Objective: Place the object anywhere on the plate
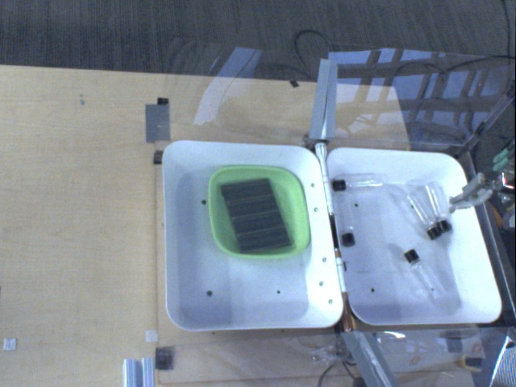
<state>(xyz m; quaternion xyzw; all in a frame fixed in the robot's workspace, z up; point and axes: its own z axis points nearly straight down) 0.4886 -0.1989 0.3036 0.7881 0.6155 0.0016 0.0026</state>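
2 shallow white bins sit side by side on the tan wooden surface (81,216). In the left bin (185,297), a green square plate (300,208) lies toward the far edge, and a dark ribbed rectangular block (255,214) rests on it, slightly skewed. The right bin (476,297) holds clear plastic pieces with small black caps (438,230) scattered near its right edge and middle. A grey metal post (324,103) rises behind the seam between the bins.

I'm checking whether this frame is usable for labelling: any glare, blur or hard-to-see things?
Camera view: overall soft, slightly blurry; even lighting, faint shadows in the left bin; the dark ridged block on the green plate reads clearly; clear plastic items in the right bin nearly vanish against white.
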